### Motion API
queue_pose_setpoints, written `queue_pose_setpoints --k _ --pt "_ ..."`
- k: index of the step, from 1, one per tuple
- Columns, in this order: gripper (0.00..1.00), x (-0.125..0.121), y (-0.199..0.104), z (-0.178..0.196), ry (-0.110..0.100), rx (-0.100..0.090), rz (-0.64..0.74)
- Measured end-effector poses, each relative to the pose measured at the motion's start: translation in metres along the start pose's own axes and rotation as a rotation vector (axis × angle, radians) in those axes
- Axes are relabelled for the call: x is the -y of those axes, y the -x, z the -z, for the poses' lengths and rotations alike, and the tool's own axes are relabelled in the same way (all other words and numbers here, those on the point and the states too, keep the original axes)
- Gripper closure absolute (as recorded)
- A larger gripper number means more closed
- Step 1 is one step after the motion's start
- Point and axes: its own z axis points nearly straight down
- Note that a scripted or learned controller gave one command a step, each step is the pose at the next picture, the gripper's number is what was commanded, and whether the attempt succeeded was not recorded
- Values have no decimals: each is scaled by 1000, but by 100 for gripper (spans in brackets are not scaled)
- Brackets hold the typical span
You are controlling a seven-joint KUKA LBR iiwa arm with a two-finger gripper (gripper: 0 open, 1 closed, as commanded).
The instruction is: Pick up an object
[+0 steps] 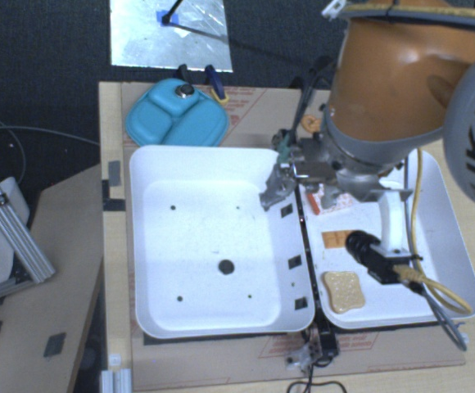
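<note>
Gripper shown low over shared rim between left bin and right bin. Its opening cannot be told; nothing is seen held. Candidate objects lie in right bin: beige toast-shaped piece near front wall, small orange square just behind it, red item partly hidden under wrist. Risks, as judged: rim would be struck if descent is made here; flat pieces flush on floor may be skated over; bare plastic may be closed upon.

Arm reaching in from right, gripper angled down-left
</note>
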Motion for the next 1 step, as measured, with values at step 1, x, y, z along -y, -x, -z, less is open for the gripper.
queue_pose_setpoints --k 1 --pt "100 -2 1 17 14 -3 5"
